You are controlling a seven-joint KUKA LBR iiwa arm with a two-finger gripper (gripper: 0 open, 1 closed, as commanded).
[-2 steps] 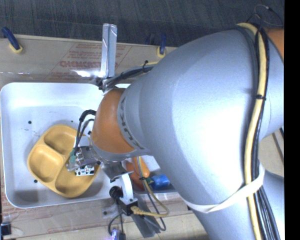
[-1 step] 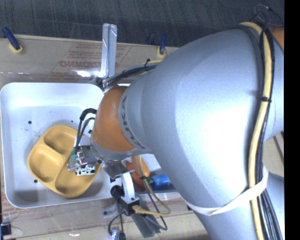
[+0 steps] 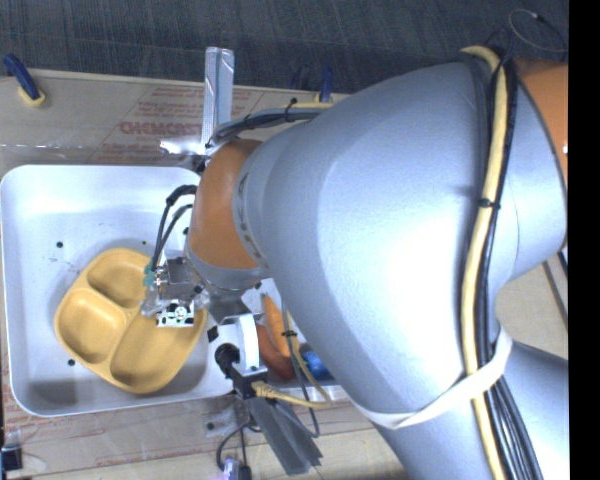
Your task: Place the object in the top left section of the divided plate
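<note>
My pincer (image 3: 173, 303): low over the right edge of the yellow divided plate (image 3: 100, 328) — whether it is apart, together or clamped on something, I cannot tell, because my own wrist covers it.
The object: I cannot pick out anything carried beneath me. An orange thing (image 3: 272, 333) lies just right of my wrist, near the wall between the two bins, with something blue (image 3: 316, 366) beside it; either could be the piece, and both are half hidden.
The plate: it lies in the left bin (image 3: 40, 208), three hollows showing, all bare as far as I can see.
My arm (image 3: 380, 238): it blocks most of the right bin.
Risk one: I sit over the plate's right side, so a release here would likely drop into the wrong hollow — not the top left one.
Risk two: I am close to the rim; pressing down could tip or shove the plate.
Risk three: I may be carrying nothing at all.
</note>
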